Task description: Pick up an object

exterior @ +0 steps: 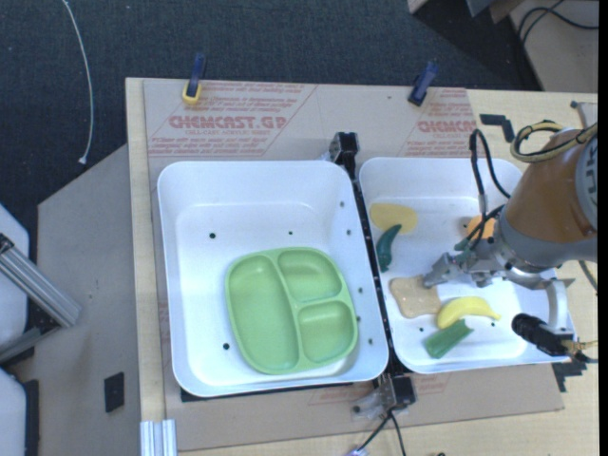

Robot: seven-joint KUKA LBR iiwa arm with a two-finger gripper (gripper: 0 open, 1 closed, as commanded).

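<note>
The cardboard-covered bench (285,112) bears two white bins (190,198) side by side.

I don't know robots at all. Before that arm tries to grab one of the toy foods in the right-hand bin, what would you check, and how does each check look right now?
1. Things to grab are in the right bin: ok. A banana, a green piece, a dark green pepper, a pale yellow piece and a tan flat piece lie there.
2. Claw is over that bin: ok, it sits just above the tan piece and banana.
3. Claw is holding nothing yet: cannot tell, the fingers are too blurred.
4. Target stands apart from neighbours: not ok, the banana and green piece lie touching or nearly so.
5. Green divided plate is out of the way: ok, it lies in the left bin.
</note>
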